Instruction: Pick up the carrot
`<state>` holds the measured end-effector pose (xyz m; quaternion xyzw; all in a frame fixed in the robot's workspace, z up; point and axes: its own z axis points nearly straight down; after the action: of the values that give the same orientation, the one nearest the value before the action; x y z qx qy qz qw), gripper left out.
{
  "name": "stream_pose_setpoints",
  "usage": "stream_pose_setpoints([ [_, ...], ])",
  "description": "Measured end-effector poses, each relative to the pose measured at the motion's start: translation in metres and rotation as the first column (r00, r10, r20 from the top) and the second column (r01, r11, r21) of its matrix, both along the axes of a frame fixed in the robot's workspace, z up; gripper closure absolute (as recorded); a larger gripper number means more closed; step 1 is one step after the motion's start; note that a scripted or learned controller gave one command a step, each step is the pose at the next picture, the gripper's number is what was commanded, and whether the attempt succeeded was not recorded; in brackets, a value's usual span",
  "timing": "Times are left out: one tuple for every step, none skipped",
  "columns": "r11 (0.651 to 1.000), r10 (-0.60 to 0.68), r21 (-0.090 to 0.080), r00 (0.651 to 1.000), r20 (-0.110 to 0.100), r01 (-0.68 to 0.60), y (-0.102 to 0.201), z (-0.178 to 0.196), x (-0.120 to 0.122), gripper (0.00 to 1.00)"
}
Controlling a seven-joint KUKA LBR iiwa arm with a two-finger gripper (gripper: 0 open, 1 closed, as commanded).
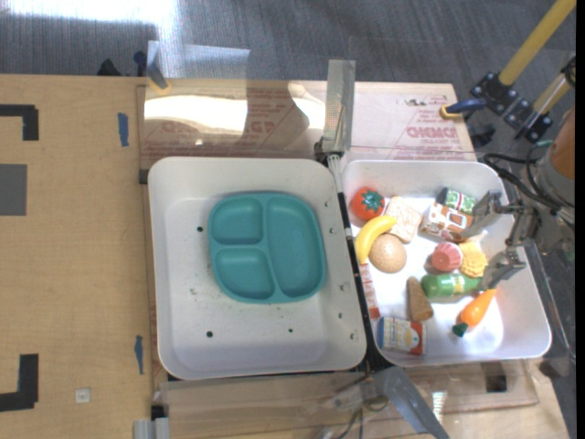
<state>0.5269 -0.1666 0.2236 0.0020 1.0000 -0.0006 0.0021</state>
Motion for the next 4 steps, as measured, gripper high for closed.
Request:
stream_pose_setpoints([
  [1.0,-0.016,-0.002,1.0,0.011,0.016,-0.023,-0.104,-0.006,0.0],
  [0.999,-0.045,-0.001,0.999,0.009,0.045,-0.035,-0.134,-0.043,0.0],
  [0.999,-0.039,-0.002,0.999,0.022,0.039,-0.033,-0.121,-0.038,1.0],
  [0.996,-0.085,-0.004,0.996,0.013,0.085,-0.053,0.071,-0.041,1.0],
])
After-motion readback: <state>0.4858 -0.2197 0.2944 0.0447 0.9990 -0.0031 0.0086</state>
